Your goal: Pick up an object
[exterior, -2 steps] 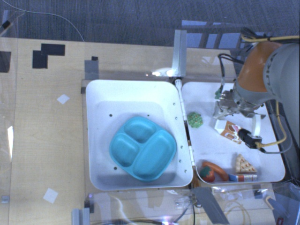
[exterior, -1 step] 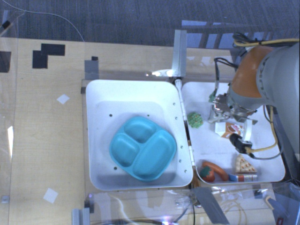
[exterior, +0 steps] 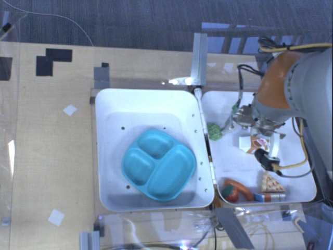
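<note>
We see the arm (exterior: pixel 296 87) reach in from the right, over the right bin (exterior: pixel 229 176). Grey body w/ orange band above the wrist. The tool (exterior: pixel 254 134) hangs over the middle of that bin, above a small white and orange object (exterior: pixel 246 142) lying on the bin floor. We can't tell the state of the tool: the wrist and cables cover it from above.

Right bin contents, as far as we make out:
- green lumpy thing (exterior: pixel 214 131) near the left wall, just beside the divider betw. the bins
- orange-red item (exterior: pixel 237 188) at the front-left corner, approx. touching a darker bit by the wall
- small triangular patterned piece (exterior: pixel 270 183) at the front, near the right side
- a tube-like item (exterior: pixel 269 197) w/ red and blue ends along the front wall, just below the triangle

A black and yellow cable (exterior: pixel 276 164) loops off the wrist over the bin's right half.

Left bin (exterior: pixel 119 108) holds a blue divided plate (exterior: pixel 159 163), 3 compartments, lying flat toward the front-right. Both bins sit side by side on the table (exterior: pixel 47 155), walls touching in the middle.
</note>
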Motion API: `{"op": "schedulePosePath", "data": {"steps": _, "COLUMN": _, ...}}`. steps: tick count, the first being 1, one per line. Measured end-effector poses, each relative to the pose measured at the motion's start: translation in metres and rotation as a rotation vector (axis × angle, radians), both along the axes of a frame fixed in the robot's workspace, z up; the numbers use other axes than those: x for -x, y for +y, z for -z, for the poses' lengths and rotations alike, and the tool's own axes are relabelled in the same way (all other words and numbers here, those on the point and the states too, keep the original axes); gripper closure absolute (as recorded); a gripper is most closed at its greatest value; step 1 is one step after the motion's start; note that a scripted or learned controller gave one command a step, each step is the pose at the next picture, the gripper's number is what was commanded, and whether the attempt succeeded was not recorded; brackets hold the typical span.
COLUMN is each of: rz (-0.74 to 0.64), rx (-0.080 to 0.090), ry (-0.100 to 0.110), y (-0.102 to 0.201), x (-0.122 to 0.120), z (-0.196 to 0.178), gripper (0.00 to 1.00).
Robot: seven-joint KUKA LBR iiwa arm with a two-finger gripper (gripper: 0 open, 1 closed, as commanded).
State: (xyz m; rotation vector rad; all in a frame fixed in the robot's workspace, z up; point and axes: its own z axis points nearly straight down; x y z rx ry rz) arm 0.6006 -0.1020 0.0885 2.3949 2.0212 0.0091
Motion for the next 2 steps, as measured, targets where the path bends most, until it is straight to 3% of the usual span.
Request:
{"op": "schedulePosePath", "data": {"steps": 1, "rz": -0.133, "rx": -0.002, "ry": 0.009, "y": -0.048, "x": 0.085, "z": -0.029, "gripper": 0.0}}
{"op": "schedulePosePath", "data": {"steps": 2, "rz": 0.076, "rx": -0.003, "ry": -0.003, "y": -0.072, "x": 0.109, "z": -0.001, "gripper": 0.0}}
